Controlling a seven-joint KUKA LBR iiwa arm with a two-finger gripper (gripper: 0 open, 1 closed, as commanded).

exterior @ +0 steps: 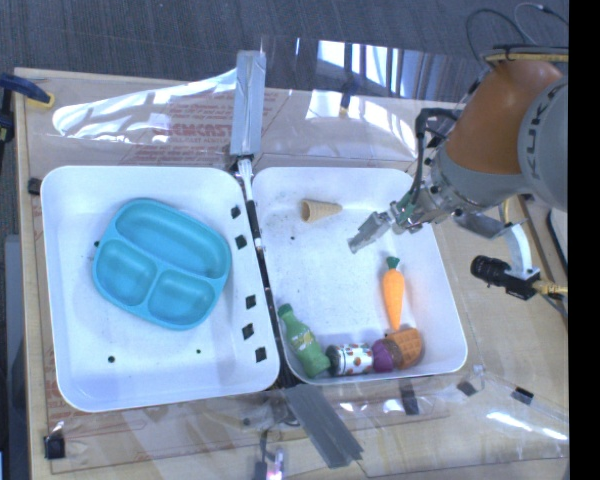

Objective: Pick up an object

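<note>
My gripper (366,235) hangs over the upper middle of the right bin (442,268), pointing down and left from the grey wrist. A tan ice-cream cone (320,209) lies just to its upper left, apart from it. An orange carrot (393,293) with a green top lies below and right of the gripper. Along the bin's front wall sit a green bottle (302,340), a small can (352,358), a purple piece (382,355) and a brown waffle-like piece (407,343). I see nothing held at the gripper.
The left bin (65,348) holds a blue divided plate (162,263). A black-marked divider (250,268) separates the bins. Clear plastic sheeting (160,118) lies behind them. Cables and a black fitting (500,271) sit to the right of the right bin.
</note>
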